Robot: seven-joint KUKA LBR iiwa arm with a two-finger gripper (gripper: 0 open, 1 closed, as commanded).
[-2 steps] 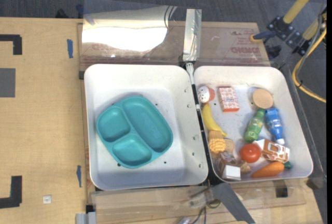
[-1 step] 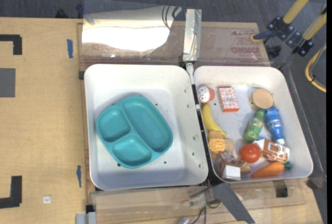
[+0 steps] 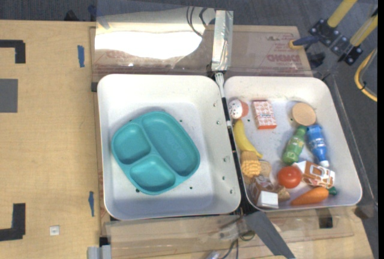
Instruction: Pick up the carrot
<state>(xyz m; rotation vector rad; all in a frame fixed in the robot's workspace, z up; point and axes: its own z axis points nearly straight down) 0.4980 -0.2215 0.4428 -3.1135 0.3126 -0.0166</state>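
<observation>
Lying in the right bin (image 3: 345,132) at lower right: carrot (image 3: 311,196), long axis near horizontal, green top toward the right, touching tomato (image 3: 290,177).

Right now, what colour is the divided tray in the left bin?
Teal, seen clearly in the camera view: the tray.

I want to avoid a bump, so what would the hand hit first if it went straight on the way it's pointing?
The hand would probably meet the right bin's near rim first, then the white block just inside; its height is unclear. The carrot lies off that line.
</observation>
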